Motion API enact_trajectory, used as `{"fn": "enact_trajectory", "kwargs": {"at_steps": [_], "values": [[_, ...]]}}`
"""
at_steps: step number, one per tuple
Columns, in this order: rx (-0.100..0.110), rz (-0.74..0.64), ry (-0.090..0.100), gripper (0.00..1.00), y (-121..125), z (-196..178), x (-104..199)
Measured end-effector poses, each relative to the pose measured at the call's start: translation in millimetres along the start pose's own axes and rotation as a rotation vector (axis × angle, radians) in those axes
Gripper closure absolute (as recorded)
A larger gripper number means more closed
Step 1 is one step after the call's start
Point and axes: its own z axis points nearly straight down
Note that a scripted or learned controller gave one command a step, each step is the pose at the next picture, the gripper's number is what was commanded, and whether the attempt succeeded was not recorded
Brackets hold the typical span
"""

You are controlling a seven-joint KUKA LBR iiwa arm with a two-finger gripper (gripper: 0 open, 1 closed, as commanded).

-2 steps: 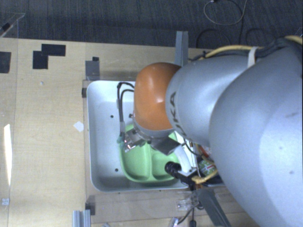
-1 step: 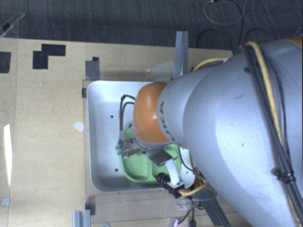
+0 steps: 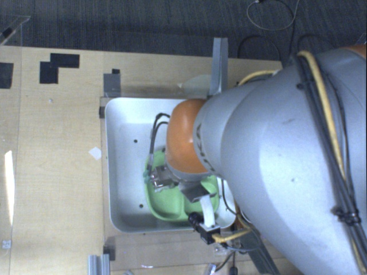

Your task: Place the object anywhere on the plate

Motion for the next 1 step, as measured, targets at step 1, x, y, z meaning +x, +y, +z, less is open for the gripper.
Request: {"fn": "enact_trajectory", "kwargs": {"at_steps": [1], "values": [[0.006, -0.041, -0.002, 1.00, 37.1, -99.7, -8.3]]}}
